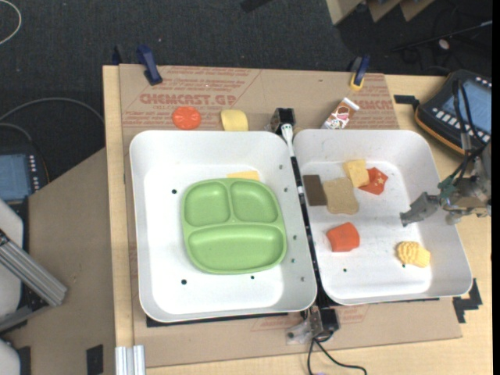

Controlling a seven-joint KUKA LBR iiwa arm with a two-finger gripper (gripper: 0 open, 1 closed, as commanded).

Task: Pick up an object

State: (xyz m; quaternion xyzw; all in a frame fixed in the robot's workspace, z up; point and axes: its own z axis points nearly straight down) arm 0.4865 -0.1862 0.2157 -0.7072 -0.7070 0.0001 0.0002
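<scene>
Hovering low inside the right bin (437, 155), jaws showing nothing gripped; cannot tell whether wide or narrow. Nothing picked up yet. Closest candidates: yellow toy (412, 253) just below the jaws, orange block (343, 237) farther to their left. Left to do: closing, lifting.

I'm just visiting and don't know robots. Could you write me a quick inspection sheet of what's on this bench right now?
Surface: cardboard-topped bench bearing a left bin and a right bin, both white.
Job's things: right bin holds an orange block, tan slab, brown piece, red piece, yellow piece, yellow lump.
Clutter: green divided plate in the left bin; orange disc and yellow block behind it.
Grippers: gripper over the right bin's right side, holding nothing seen.
Cables: wire at the front edge.
Surroundings: dark floor.
</scene>
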